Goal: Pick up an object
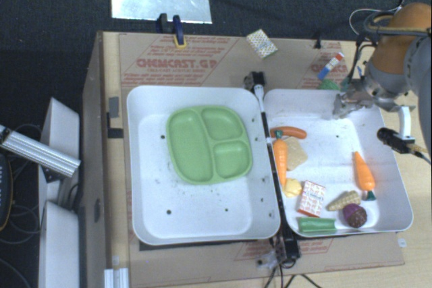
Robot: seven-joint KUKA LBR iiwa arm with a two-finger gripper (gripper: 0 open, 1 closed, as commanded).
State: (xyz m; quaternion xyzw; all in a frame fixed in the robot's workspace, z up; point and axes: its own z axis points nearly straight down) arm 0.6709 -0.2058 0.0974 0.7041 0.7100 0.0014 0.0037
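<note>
From my remote seat I see the arm (398,50) reaching in from the right, its orange band high at the upper right and the wrist bent down toward the far edge of the right bin (395,165). The claw (345,104) hangs over that bin's upper right corner, above bare white floor; it looks small and blurred, so I cannot tell how it stands. The objects lie well apart from it, toward the near half: a sausage (290,133), two carrots (364,172) (280,157), a red-patterned box (311,199), a purple fruit (355,215). The left bin (145,145) carries a green divided tray (208,144).
</note>
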